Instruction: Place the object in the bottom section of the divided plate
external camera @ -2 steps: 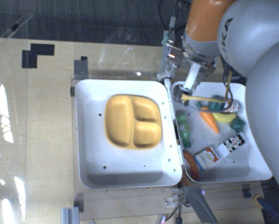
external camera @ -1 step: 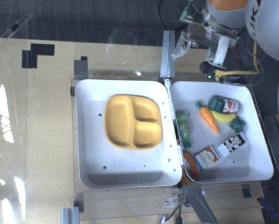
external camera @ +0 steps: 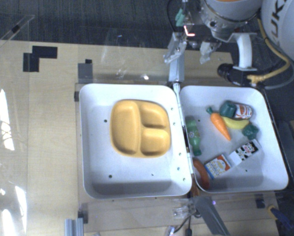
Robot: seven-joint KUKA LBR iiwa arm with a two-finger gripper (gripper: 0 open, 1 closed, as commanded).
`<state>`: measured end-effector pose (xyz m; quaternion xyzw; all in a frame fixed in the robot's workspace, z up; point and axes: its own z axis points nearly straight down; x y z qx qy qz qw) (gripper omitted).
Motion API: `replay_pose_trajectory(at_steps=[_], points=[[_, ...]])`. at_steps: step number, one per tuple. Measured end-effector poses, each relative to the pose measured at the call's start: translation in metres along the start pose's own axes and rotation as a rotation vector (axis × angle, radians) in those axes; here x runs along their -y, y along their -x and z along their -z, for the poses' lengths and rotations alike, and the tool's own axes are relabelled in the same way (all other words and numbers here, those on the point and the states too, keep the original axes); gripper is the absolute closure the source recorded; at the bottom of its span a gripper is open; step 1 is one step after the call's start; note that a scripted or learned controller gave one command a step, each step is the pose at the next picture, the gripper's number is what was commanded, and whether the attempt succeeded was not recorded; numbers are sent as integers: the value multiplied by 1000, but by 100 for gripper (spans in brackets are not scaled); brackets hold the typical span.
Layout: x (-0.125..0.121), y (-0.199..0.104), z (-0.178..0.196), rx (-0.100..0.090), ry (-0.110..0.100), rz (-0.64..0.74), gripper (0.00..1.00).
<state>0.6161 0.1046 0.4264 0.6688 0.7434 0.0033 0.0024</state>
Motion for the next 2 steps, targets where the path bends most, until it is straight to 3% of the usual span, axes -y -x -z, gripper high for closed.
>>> replay_pose_trajectory(at_steps=[1,2], points=[[44,-22,9,1,-4,-484,0],[49,-37,10,1,-3,-1355,0]])
